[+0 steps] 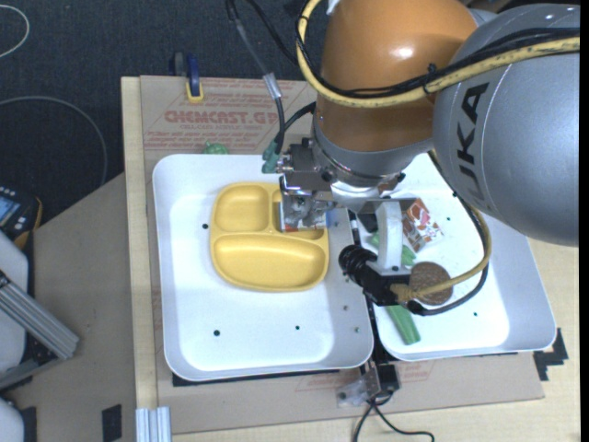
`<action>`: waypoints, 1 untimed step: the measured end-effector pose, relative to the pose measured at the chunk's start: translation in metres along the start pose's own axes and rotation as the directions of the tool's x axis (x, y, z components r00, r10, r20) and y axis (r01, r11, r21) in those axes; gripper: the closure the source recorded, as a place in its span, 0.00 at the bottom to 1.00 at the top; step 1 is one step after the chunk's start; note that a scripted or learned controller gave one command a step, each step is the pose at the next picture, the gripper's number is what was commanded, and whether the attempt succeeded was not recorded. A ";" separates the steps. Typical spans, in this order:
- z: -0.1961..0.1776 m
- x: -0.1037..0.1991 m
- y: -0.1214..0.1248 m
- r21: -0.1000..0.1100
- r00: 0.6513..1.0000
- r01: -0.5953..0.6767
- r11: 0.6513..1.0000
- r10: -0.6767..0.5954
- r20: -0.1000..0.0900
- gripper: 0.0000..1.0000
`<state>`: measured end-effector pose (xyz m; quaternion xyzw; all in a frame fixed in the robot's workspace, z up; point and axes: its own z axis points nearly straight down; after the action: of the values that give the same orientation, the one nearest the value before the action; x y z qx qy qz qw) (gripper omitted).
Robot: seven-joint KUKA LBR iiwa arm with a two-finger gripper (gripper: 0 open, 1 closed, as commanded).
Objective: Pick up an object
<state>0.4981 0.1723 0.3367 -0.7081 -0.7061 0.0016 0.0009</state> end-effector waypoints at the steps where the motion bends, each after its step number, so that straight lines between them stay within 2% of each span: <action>1: 0.034 0.054 0.007 0.000 1.000 0.006 1.000 -0.006 -0.001 1.00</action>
<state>0.5050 0.2264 0.3022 -0.7060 -0.7082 0.0014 0.0013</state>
